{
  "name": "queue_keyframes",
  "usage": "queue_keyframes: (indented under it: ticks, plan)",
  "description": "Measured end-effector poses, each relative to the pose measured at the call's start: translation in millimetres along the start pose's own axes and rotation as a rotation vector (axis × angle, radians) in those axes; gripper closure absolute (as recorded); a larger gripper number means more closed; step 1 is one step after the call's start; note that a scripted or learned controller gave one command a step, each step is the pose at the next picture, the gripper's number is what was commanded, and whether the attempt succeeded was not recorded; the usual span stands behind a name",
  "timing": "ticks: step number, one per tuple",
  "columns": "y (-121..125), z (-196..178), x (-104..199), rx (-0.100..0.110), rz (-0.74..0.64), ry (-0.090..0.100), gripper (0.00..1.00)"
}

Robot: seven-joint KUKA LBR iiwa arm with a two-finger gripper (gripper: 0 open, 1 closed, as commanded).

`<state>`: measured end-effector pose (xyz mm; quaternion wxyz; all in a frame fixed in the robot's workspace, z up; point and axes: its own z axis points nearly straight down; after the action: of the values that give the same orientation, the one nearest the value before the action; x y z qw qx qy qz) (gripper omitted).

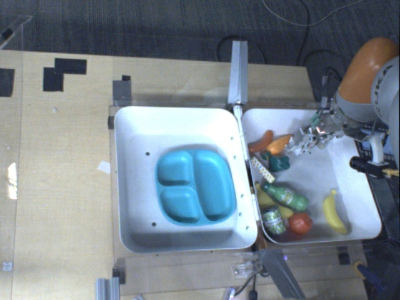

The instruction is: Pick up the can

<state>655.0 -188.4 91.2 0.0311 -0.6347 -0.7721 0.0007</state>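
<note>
Two shallow white bins sit side by side, split by a grey metal divider rail [238, 74]. The left white bin [134, 167] holds a turquoise three-compartment plastic tray [195, 185] near its middle, with bare white floor all round it. In the right white bin [359, 195] things crowd along the wall nearest the tray, leaving open floor toward the far-right edge, save a yellow banana [334, 212]. The small green-labelled metal can [273, 219] lies in that bin's near corner, beside a red tomato-like ball [300, 223] and below a green plastic bottle [286, 196]. The silver two-finger gripper [305, 140] hovers near the bin's far wall, well apart from the can; whether it is spread or closed cannot be told.
</note>
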Motion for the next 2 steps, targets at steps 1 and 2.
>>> queue_keyframes:
  ticks: [1,2]
  plan:
    - [0.0,-9.1,3.8,0.006,-0.008,0.004,1.0]
    - [12.5,-137.4,14.1,-0.053,0.093,-0.049,1.0]
